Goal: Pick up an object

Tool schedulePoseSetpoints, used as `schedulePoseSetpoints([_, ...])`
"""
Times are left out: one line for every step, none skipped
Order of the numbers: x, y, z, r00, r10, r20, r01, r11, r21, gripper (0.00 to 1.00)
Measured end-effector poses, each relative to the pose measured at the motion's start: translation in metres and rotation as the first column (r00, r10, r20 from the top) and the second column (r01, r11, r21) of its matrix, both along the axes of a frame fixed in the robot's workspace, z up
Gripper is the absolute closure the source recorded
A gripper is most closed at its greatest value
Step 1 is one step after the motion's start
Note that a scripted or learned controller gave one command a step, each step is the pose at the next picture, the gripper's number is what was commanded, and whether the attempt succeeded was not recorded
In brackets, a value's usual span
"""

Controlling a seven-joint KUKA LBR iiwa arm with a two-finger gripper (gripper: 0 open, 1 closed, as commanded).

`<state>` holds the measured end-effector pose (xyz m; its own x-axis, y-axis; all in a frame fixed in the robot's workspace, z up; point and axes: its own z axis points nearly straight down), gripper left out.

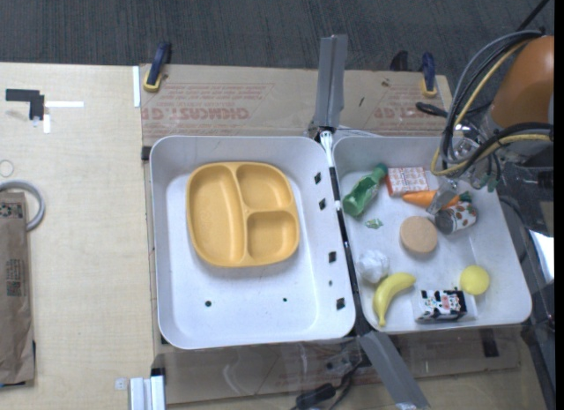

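Observation:
The right bin (515,263) holds several objects. A green bottle (363,190) lies at its back left, next to a red and white box (406,178) and an orange carrot (421,197). A tan round disc (419,235) sits mid-bin. A white crumpled lump (374,264), a banana (390,293), a cow-patterned carton (441,305) and a yellow ball (475,279) lie toward the front. My gripper (443,205) hangs low over the bin's back right, right beside a small printed can (460,216) and the carrot's tip. Cables hide much of the hand.
The left bin (176,294) holds a yellow divided plate (242,213). A grey divider post (330,82) rises between the bins at the back. Cardboard lies behind the bins, held by blue and yellow clamps (159,64). The arm's orange band (529,82) is at the upper right.

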<state>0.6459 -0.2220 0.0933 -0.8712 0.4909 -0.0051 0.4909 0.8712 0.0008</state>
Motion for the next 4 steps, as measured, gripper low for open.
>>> schedulePoseSetpoints([-0.023,0.005,0.006,0.989,-0.148,0.000,0.148,0.989,0.001,0.00])
schedulePoseSetpoints([-0.002,0.028,0.000,0.997,-0.080,0.001,0.080,0.997,0.000,0.00])
schedulePoseSetpoints([-0.019,0.022,0.035,1.000,-0.029,0.001,0.029,1.000,0.000,0.00])
schedulePoseSetpoints([-0.001,0.000,0.000,0.999,-0.039,0.000,0.039,0.999,0.000,0.00])
